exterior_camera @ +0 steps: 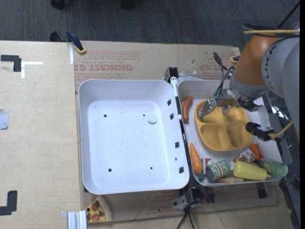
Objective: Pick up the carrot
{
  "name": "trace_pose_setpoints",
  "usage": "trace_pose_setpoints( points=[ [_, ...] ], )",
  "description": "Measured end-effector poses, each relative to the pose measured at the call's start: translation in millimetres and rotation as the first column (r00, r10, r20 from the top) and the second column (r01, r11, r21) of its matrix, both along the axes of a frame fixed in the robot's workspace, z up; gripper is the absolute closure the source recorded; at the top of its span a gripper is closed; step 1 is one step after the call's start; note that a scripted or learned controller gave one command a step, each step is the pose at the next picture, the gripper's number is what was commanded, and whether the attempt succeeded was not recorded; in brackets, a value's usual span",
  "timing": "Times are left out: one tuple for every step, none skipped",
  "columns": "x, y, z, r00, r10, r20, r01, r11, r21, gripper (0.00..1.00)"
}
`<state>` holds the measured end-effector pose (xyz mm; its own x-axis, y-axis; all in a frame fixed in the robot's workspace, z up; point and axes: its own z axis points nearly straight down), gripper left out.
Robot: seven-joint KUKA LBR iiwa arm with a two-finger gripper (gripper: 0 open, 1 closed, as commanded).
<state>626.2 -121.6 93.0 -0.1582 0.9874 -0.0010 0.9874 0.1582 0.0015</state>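
The carrot point(195, 158) is an orange tapered piece lying lengthwise against the left wall of the right bin point(190, 86), in its near half. My gripper point(217, 107) hangs over the far left part of a yellow divided plate point(228, 135), well beyond the carrot and to its right. Its two metal fingers point(206, 109) stand apart, open, with only the plate's rim showing under them. The carrot is apart from the gripper and fully visible.
A red sausage point(186, 108) lies by the same wall, farther back. A can point(218, 169), a yellow bottle point(249, 171), a green item point(274, 167) and a small orange piece point(256, 150) crowd the near edge. The left bin point(83, 128) holds a small white disc point(152, 119).
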Motion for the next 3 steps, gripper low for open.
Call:
trace_pose_setpoints(
  points=[
    [30.1,13.9,-0.7,0.955,-0.296,-0.001,0.296,0.955,-0.001,0.00],
    [15.9,-72.3,-1.0,0.932,-0.361,-0.012,0.361,0.932,0.007,0.00],
    [33.0,-0.9,-0.6,0.903,-0.429,-0.002,0.429,0.903,0.000,0.00]
  ],
)
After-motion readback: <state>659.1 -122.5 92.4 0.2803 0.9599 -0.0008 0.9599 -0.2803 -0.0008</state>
